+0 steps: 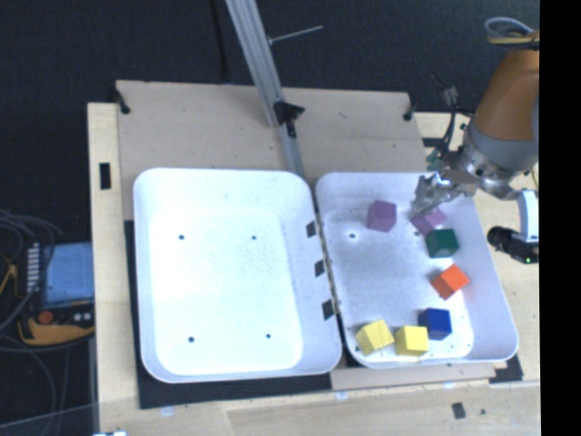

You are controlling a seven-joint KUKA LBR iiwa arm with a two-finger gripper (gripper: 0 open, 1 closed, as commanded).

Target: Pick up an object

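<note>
The end effector (pixel 427 198) covers part of a purple block (pixel 430 219). Its fingers are too small to make out. The arm (pixel 508 107) is cut off at the right.

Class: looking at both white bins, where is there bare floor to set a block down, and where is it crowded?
The left bin offers bare floor wall to wall. In the right bin, the middle is free between the purple block and yellow blocks. Its right side is crowded, with the gripper there.

One fixed camera is looking down at a slant from above the bench (pixel 104 243), standing far enough back to be taking in both white bins whole: the left bin (pixel 150 271) is filling the frame's middle left, the right bin (pixel 486 284) the lower right. The arm (pixel 508 107) is entering at the upper right.
</note>
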